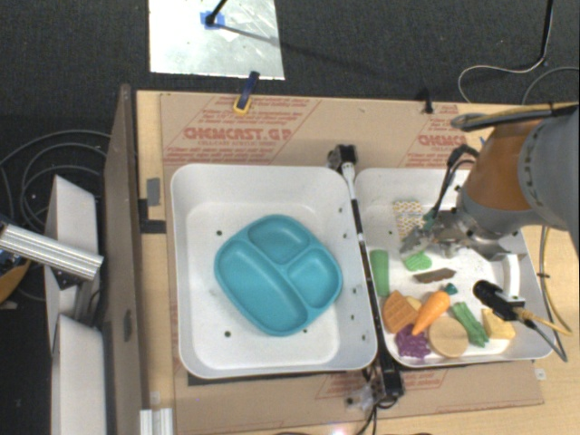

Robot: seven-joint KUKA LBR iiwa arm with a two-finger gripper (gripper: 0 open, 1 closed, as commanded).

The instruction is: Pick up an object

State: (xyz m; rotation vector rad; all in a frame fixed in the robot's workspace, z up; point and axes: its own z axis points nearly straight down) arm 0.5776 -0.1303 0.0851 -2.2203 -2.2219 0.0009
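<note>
Hovering over right bin [524, 359], claw [433, 236], grip state unreadable; green block [417, 261] just beneath, toward bench's front edge.

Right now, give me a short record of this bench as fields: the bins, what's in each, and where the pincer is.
left bin: holds a teal divided tray, lying flat
right bin: holds toy food, clustered toward the near end
toy food seen: orange carrot, purple grapes, round tan disc, green piece
arm: enters from the right, over the right bin
pincer: low over the right bin, just above the green piece
grasp: nothing seen between its fingers
</note>
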